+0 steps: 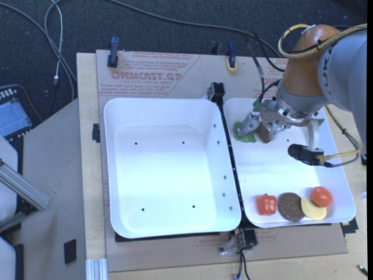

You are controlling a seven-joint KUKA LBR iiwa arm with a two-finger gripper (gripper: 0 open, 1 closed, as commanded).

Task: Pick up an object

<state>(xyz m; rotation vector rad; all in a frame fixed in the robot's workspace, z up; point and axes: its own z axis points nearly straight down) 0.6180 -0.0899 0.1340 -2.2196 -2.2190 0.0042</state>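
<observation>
1. One fixed camera looks down at a slant from above the bench (pixel 87 156).
2. Both white bins fit in frame: the left bin (pixel 169 226) at centre, the right bin (pixel 344 209) toward the right edge.
3. The arm (pixel 326 63) enters at upper right.
4. Dark floor with cables fills the top.

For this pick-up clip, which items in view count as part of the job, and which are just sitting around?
Part of the job:
- claw, low in the right bin
- green item beside the claw
- red pepper
- brown disc
- yellow piece
- red-orange ball

Just lying about:
- left bin
- blue clamps on the board's far edge
- cables on the floor
</observation>
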